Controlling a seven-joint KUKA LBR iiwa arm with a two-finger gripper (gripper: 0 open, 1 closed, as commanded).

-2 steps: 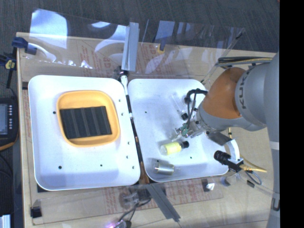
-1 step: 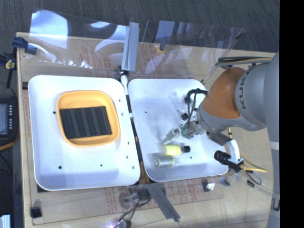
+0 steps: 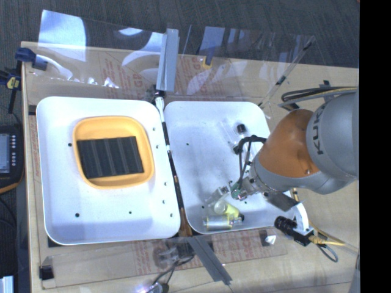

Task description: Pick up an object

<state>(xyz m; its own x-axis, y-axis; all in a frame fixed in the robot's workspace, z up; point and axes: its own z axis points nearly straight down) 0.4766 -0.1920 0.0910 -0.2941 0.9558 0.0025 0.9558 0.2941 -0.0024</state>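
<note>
Clutter (image 3: 223, 213) sits bunched in the right bin's (image 3: 201, 139) near corner, so my gripper (image 3: 239, 191) hangs low beside it (finger gap: cannot tell). Orange tray (image 3: 112, 152) fills the left bin (image 3: 61, 212)

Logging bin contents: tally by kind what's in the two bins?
Orange tray, left bin: 1
Small items, right bin: about 3 (clear piece, yellow item, pale tube), cluttered beside the arm
Total: about 4
</note>
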